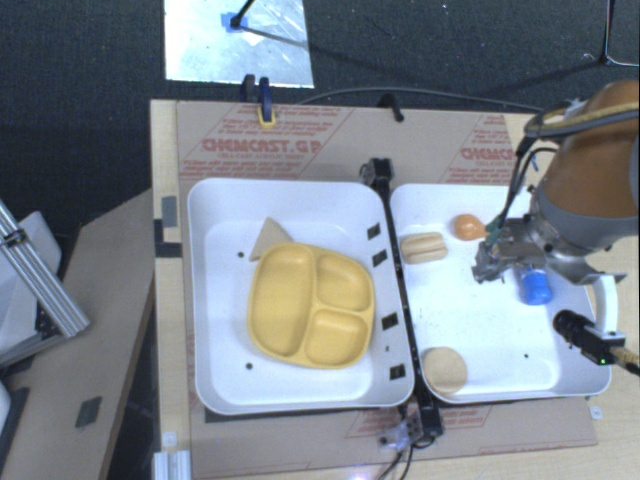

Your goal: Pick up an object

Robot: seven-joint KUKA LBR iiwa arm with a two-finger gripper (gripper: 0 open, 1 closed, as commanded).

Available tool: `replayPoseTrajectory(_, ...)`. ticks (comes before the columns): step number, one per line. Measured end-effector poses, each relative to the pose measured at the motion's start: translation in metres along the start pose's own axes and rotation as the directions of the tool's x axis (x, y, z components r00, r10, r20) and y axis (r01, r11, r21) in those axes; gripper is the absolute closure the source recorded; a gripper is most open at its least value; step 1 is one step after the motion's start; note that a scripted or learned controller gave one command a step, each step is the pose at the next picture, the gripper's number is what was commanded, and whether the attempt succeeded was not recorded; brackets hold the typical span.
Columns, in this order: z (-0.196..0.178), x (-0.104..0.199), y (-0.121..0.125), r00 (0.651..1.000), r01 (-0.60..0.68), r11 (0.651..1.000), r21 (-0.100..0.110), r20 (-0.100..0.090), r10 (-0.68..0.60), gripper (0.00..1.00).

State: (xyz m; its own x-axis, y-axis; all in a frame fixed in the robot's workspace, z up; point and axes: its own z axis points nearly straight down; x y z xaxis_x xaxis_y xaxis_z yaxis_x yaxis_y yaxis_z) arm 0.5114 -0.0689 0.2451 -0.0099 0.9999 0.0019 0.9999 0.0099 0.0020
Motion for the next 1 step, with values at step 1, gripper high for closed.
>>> replayPoseTrajectory(1,0.0139,0.0563,0.0014,1.000,0.000,1.000,0.001,-0.001,0.000,1.00)
